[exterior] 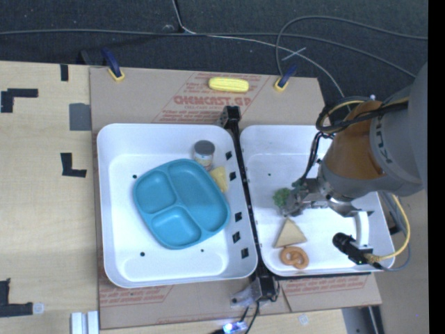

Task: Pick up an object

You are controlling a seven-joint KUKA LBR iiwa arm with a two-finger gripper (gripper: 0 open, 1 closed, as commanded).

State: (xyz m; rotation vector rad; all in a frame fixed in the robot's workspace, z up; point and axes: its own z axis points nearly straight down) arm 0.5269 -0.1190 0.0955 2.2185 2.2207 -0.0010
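Observation:
In the right bin (278,139) my gripper (297,202) is low, right beside a small green leafy object (281,197) and touching or nearly touching its right side. Just below lies a tan wedge (290,234), and below that an orange-brown pretzel (295,257). The left bin (111,186) holds a blue divided plate (181,202), a small grey can (204,151) and a pale yellow piece (220,179) at the plate's right edge.
The grey arm with its orange band (358,152) covers the right bin's right half. A black fitting (348,246) hangs near the bin's lower right corner. A yellow corn cob (228,84) lies on the cardboard behind the bins. Cables loop above the arm.

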